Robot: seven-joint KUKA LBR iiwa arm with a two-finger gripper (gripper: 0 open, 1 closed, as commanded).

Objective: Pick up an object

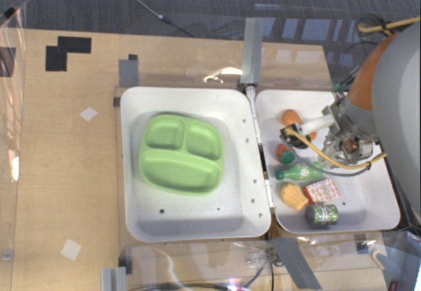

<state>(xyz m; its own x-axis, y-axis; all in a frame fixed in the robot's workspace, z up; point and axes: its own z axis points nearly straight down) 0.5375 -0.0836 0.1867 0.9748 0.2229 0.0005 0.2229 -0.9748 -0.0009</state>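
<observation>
So, on the bench (66,151) two white bins sit side by side: the left bin (131,217) holds a big green plate (181,155) with three parts, and the right bin (378,207) holds the small things to pick from. The grey arm (398,79) reaches in from the right and its gripper (345,145) hangs over the right bin, but I cannot tell if it is open or shut, or if it has hold of anything. Near it lie a green bottle (299,172), a green can (322,215), a red and white packet (321,189), a yellow lump (295,196), an orange thing (291,116) and a tiny red thing (283,150).
</observation>
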